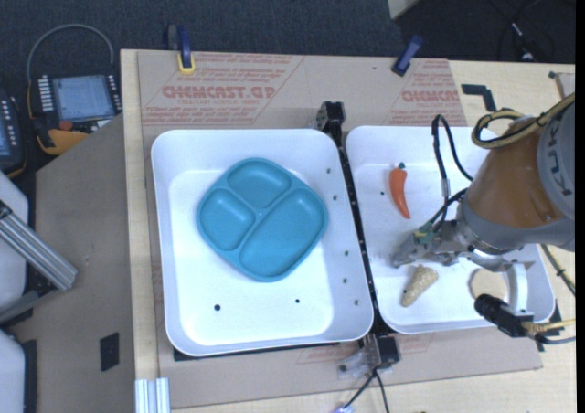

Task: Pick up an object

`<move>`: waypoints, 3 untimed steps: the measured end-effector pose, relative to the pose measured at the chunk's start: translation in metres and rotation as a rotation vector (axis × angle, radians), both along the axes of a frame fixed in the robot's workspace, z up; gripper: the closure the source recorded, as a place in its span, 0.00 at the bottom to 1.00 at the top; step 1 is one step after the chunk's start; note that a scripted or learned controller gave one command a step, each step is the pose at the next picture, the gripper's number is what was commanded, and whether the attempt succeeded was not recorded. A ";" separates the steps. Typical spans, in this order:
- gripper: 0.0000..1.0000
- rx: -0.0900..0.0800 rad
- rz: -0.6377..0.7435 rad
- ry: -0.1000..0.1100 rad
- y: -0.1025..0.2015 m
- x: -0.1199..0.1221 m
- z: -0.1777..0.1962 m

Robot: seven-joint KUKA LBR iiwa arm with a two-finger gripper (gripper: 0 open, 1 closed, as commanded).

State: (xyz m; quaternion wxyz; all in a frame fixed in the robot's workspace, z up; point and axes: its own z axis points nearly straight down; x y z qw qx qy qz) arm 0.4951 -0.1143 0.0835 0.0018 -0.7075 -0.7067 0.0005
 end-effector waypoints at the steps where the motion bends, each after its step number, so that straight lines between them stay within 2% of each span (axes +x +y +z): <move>1: 1.00 -0.001 0.000 -0.005 0.000 0.001 0.012; 3: 1.00 -0.003 0.004 -0.010 0.019 0.004 0.114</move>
